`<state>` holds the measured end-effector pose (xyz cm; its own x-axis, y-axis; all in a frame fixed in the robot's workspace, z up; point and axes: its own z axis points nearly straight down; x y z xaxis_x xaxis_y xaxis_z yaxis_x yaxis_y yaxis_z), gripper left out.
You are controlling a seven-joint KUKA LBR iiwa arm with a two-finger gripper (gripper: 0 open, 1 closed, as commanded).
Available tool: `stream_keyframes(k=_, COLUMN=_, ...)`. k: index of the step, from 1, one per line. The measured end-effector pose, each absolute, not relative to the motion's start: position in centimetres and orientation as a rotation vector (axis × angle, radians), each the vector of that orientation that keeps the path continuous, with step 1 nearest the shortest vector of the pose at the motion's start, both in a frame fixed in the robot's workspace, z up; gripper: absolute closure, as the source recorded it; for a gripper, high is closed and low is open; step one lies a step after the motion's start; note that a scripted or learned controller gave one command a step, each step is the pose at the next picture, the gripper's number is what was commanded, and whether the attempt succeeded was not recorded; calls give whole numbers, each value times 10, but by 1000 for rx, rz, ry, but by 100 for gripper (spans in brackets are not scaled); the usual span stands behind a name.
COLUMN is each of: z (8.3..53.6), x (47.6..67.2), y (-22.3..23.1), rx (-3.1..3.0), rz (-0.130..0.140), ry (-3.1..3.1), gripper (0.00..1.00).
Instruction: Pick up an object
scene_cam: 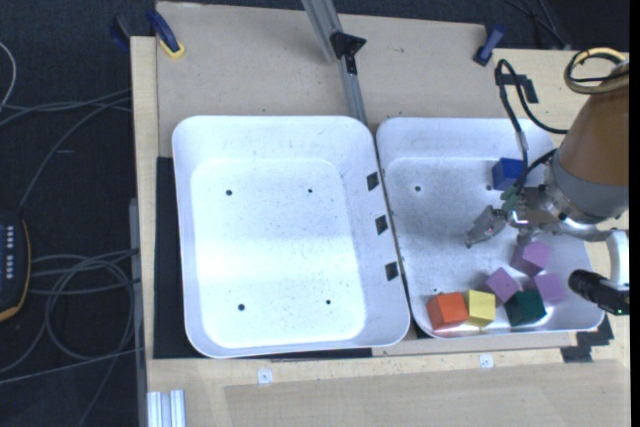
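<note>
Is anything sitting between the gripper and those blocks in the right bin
Nothing visible does. The gripper hangs above bare bin floor in the right bin, and the purple block lies just beyond it, the way looking open.

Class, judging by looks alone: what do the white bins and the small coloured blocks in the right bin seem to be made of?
White bins: probably moulded plastic, smooth with a slight sheen; rounded corners, light glare. Coloured blocks, such as the orange one: matte, evenly coloured, possibly foam or painted wood; the view cannot settle which.

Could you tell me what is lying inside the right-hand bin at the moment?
The right bin holds an orange block, yellow block, green block, purple blocks and a blue block; the arm covers its right part.
</note>
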<state>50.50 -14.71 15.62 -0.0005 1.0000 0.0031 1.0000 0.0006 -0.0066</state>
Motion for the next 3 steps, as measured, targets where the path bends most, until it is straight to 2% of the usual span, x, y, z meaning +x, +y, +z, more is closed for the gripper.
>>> stream_keyframes(k=1, z=103, x=504, y=-146, rx=-2216, rz=4, ry=-2216, gripper=0)
stream_keyframes(k=2, z=117, x=506, y=-146, rx=-2221, rz=-4, ry=-2223, gripper=100)
stream_keyframes(k=3, z=181, x=512, y=-148, rx=-2225, rz=-7, ry=-2229, gripper=100)
